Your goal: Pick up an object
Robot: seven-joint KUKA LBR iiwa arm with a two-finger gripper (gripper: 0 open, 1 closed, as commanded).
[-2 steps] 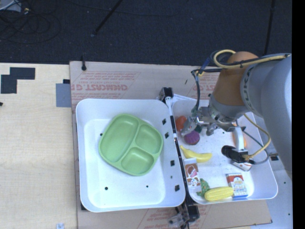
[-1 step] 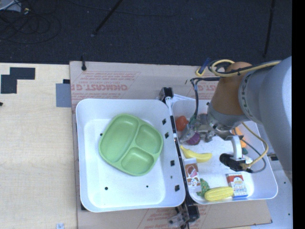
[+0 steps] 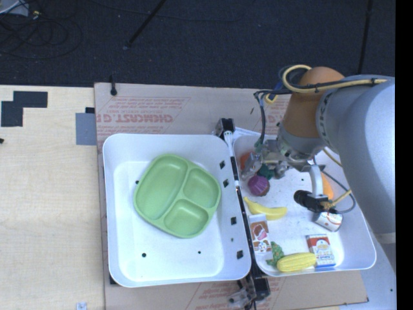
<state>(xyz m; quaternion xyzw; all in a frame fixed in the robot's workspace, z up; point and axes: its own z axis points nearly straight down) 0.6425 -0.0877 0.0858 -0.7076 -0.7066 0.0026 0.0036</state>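
Reaching into the right bin [image 3: 361,254]

Claw [image 3: 266,163] hung just above a purple object [image 3: 259,185]; its grip couldn't be told; carton labels unreadable.

Bulky grey arm [image 3: 364,141], orange wrist band [image 3: 310,108], yellow and black cables [image 3: 290,76]

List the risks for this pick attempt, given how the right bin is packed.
1. The claw sits low among crowded items: the purple toy and banana lie close together, so it may nudge one while reaching for another.
2. It works near the divider between the bins, so it could strike that wall.
3. Loose cables hang around the wrist and might snag.
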